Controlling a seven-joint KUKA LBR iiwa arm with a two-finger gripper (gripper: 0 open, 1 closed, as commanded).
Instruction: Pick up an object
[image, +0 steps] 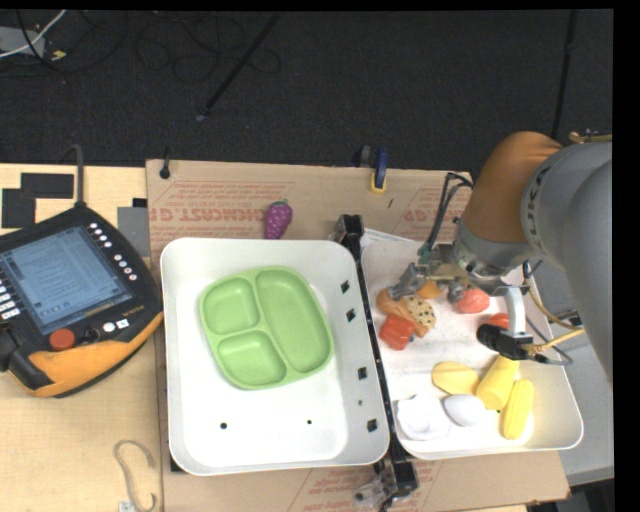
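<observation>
Jaws (428, 281) low over orange toy (399, 318)

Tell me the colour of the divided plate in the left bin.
Light green. The divided plate shows plainly in the camera view, lying in the left bin.

Even overhead light, soft shadows, mild glare on the white bins (180, 400), slightly grainy, dark background.
</observation>
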